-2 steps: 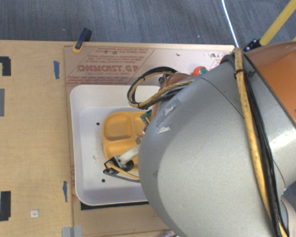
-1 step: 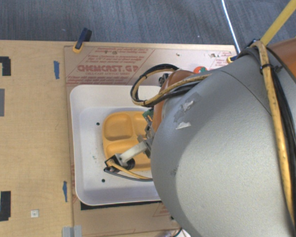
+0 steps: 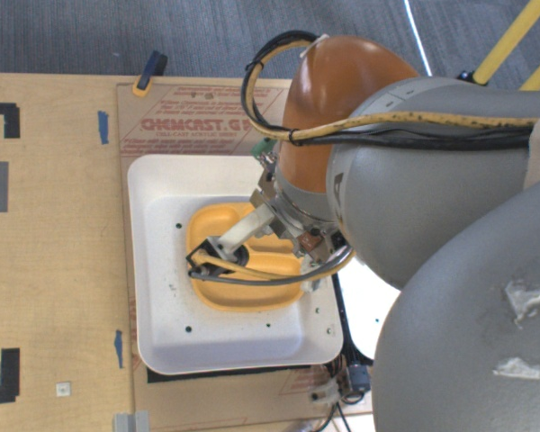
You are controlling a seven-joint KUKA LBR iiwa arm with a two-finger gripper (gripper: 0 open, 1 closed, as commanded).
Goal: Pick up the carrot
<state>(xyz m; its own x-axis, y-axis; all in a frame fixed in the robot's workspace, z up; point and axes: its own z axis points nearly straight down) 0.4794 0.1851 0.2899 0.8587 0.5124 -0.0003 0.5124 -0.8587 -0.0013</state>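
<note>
A yellow-orange dish-like thing (image 3: 218, 228) lies in the middle of the left white bin (image 3: 153, 277). Across its near side runs a deeper orange, elongated piece (image 3: 268, 264) that looks like the carrot, though its outline is hard to separate from the dish. My gripper (image 3: 290, 232) hangs low over the right part of the dish, just above that orange piece. The wrist and the big grey arm cover its tips. I see nothing clearly held.
The arm's bulk covers most of the right bin; a bright sliver of it (image 3: 371, 309) shows beside the left bin. A cardboard sheet (image 3: 189, 120) lies under the bins, with blue tape marks on the tan bench (image 3: 45, 268) at left.
</note>
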